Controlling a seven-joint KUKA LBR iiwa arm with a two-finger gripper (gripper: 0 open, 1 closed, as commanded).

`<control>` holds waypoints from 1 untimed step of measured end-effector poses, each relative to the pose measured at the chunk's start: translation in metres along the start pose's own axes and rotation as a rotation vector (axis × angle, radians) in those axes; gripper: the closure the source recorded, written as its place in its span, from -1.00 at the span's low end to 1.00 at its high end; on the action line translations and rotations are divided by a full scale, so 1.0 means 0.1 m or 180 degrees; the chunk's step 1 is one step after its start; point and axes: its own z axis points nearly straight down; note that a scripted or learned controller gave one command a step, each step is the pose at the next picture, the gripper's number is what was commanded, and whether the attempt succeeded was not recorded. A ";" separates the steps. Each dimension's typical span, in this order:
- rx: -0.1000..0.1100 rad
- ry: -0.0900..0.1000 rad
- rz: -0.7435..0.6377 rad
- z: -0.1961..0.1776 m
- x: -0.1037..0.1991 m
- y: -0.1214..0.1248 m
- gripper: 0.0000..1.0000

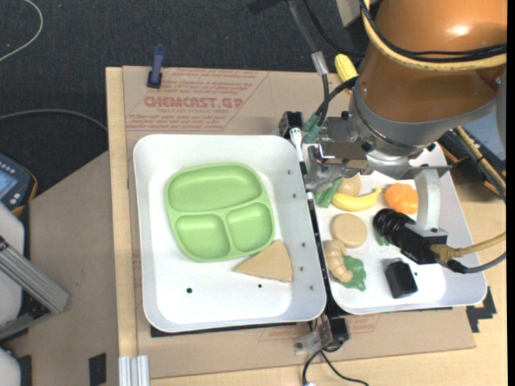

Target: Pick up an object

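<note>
- Just beyond the left end of the banana (355, 202), low over the far left corner of the right bin (455, 292): the gripper (326, 166), hung from the grey arm (426, 55) with its orange band.
- Released or clenched: cannot tell, the wrist body covering the tip from above.
- The banana itself: flat on the floor of the right bin, long axis across the view from left to right, right tip tilted a little toward the far edge, curve bellied toward the near edge.
- Against the banana's far side, about mid-length: a small pale lump (350, 185).
- Off the banana's left end, by the bin wall: a green scrap (325, 193).
- Just right of the banana's right tip: an orange (402, 197).
- Just nearer than the banana: a tan disc (350, 230), lying flat.
- Nearer again than the banana, past the disc: a beige knobbly piece (334, 257) beside a green leafy bit (356, 273).
- Nearer than the banana and to its right, well apart from it: a black block (400, 279) on the bin floor.
- Left of the banana, across the meeting bin walls: the left bin (161, 284), with a green three-part tray (219, 211) in its middle and a tan wedge (265, 262) just beside the tray's near right corner, apex toward the far right.
- Under both bins: a brown board (201, 95) with red print.
- Far left of the banana, at the board's far edge: a blue clip (155, 67).
</note>
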 end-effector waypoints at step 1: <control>-0.0021 0.0001 0.0014 -0.90 -0.16 0.01 1.00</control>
